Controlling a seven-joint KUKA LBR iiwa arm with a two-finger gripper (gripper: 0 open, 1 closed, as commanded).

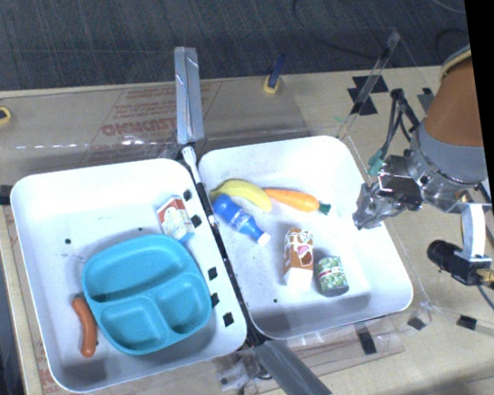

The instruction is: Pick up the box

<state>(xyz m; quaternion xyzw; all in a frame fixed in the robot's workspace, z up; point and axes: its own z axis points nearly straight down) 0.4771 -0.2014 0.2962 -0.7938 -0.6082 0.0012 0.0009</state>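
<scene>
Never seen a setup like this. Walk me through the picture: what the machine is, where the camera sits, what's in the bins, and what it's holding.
The camera is fixed above a bench and looks down at a slant. The grey machine with the orange band coming in from the right is a robot arm; its gripper hangs over the right rim of the right bin. Nothing is between its fingers.

In the left bin: a blue tray, a sausage beside it, and a small red-and-white carton.

In the right bin: a banana, a carrot, a blue bottle, a box and a green can.

Its job is to pick up the box, not yet touched.
</scene>
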